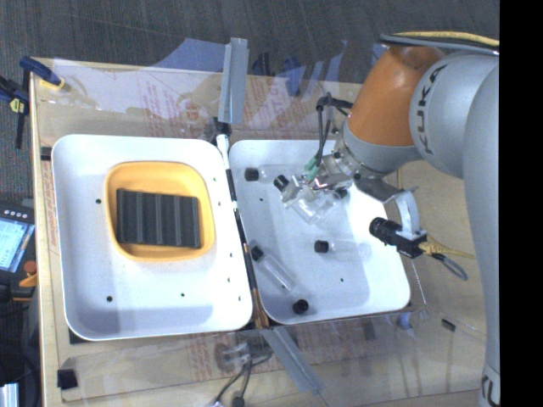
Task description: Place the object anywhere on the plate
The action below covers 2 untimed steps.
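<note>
Camera view, down on both bins: dark ridged block lying flat on the yellow plate in the left bin, wholly inside the plate's rim. Judged as good as done, if that block is the object (an assumption, not a certainty); left, at most, a withdrawal of the arm. Pincer low over the upper part of the right bin, well apart from block and plate, across the wall between the bins. Released or clenched: cannot tell. Small black pieces and a clear tube scattered below it in the right bin.
</note>
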Each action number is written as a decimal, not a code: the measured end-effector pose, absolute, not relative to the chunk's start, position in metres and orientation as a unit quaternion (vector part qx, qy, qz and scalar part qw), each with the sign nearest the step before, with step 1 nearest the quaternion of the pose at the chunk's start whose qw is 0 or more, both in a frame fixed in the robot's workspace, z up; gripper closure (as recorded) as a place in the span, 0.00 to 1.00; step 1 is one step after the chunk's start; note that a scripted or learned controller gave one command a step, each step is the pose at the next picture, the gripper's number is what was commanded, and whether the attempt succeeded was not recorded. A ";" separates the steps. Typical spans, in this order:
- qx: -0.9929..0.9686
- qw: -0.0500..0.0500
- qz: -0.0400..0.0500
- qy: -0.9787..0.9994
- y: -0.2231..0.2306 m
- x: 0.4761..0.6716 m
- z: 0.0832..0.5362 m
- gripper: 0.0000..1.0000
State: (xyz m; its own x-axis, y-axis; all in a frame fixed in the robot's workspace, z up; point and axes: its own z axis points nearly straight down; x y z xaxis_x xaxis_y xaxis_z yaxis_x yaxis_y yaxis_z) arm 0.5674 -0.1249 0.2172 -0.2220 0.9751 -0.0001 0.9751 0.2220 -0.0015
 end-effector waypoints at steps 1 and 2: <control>-0.537 0.000 0.000 -0.844 -0.068 0.588 0.223 1.00; -0.451 -0.001 0.000 -0.892 -0.023 0.607 0.211 1.00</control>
State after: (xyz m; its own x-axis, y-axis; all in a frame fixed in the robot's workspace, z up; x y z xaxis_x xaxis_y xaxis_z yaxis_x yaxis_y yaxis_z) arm 0.6074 -0.0227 0.2114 -0.5924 0.8057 -0.0012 0.8057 0.5924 0.0000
